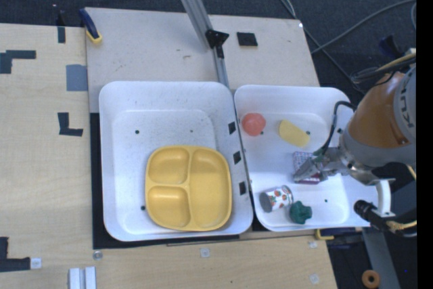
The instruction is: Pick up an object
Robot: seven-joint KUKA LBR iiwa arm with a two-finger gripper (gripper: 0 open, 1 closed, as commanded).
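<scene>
While the left bin (115,145) carries just a yellow divided plate (189,187), every pickable item sits in the right bin (284,93): a pink ball (254,123), a yellow block (294,132), a small patterned cup (276,199) on its side and a green toy (300,212). End effector (312,170) is low over a grey-purple item (302,160) mid-bin; open or closed, cannot tell. Good practice: straddle the item squarely, close fully, lift straight, clear of the near wall.

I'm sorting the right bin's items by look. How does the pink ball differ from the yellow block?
The pink ball is round and salmon-pink; the yellow block is oblong and pale yellow. The ball lies near the bin's left wall, the block nearer the middle, and looks larger. Both rest loose in the right bin.
</scene>
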